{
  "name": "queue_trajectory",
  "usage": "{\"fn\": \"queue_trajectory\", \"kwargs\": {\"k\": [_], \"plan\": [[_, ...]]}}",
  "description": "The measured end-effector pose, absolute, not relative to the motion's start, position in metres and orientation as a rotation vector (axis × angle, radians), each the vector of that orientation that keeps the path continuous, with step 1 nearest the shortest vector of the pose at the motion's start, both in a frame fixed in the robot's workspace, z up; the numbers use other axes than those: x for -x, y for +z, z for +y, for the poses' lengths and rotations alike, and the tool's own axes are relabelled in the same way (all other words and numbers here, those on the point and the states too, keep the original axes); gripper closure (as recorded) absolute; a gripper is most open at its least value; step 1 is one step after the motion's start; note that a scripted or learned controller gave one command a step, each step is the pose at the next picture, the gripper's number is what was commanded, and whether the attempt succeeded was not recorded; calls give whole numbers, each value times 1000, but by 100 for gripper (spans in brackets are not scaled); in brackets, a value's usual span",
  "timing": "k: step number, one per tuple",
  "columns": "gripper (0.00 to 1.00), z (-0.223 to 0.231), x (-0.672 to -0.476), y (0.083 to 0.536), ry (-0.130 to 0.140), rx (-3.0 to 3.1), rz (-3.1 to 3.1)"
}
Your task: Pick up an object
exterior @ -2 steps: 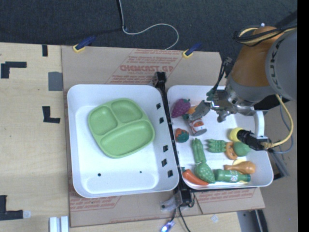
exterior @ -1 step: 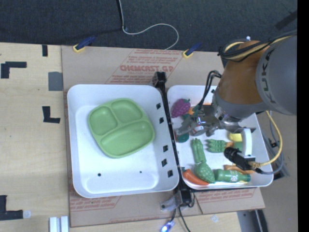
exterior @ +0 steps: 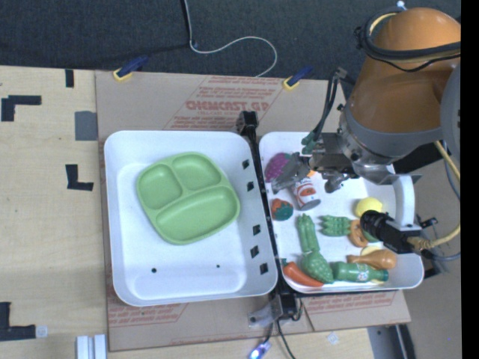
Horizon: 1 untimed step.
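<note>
Gripper (exterior: 293, 172) low over right bin (exterior: 408, 279), near its left wall; finger state unclear. Purple toy (exterior: 278, 161) beside it. Green tray (exterior: 188, 197) in left bin (exterior: 123, 260).

Grey arm (exterior: 408, 88), wrist tilted leftward, low

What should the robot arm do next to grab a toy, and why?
Probably lower straight down a little. The gripper hangs in the right bin just above the small red-and-white can, beside the purple toy, and nothing shows between its fingers yet.
</note>
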State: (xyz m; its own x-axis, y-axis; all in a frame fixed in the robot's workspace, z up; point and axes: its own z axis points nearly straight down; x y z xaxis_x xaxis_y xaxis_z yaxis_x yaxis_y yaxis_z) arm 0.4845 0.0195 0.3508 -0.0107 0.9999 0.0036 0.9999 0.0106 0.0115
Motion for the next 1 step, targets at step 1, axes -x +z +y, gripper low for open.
{"fn": "queue_trajectory", "kwargs": {"k": [1], "plan": [[100, 16, -485, 352, -4, -2218, 2227]]}}
